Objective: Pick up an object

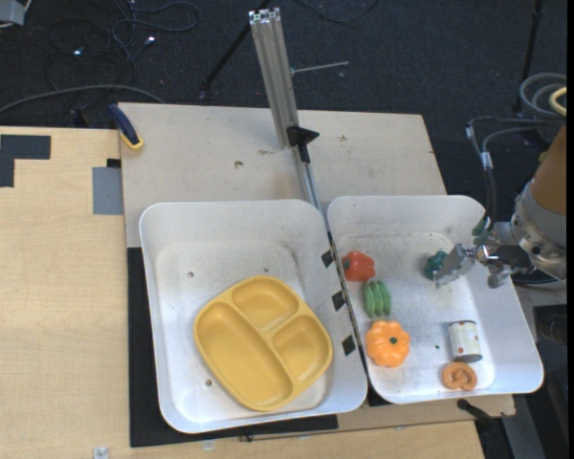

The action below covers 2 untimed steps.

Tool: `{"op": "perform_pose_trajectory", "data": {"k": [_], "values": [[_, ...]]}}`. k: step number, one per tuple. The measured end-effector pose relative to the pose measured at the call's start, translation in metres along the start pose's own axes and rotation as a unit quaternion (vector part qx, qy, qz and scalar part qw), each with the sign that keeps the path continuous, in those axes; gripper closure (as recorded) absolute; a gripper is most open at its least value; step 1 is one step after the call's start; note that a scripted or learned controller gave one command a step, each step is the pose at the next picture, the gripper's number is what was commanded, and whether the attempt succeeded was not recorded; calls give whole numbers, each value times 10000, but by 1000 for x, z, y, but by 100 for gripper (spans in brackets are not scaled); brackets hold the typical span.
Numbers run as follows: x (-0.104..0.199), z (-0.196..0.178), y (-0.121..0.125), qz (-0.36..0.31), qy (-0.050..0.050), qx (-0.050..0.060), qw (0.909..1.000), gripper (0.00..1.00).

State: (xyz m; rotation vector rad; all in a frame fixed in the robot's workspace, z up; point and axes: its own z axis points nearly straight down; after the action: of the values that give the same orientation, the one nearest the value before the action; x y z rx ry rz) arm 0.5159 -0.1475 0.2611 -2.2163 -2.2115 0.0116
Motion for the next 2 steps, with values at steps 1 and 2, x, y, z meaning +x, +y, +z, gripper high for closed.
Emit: {"op": "perform_pose_trajectory", "data": {"k": [1,2], "values": [[0,-5,2,-9,-7,-49,10000,0],[2,54,10,-10,-1,-19,10000,0]]}}
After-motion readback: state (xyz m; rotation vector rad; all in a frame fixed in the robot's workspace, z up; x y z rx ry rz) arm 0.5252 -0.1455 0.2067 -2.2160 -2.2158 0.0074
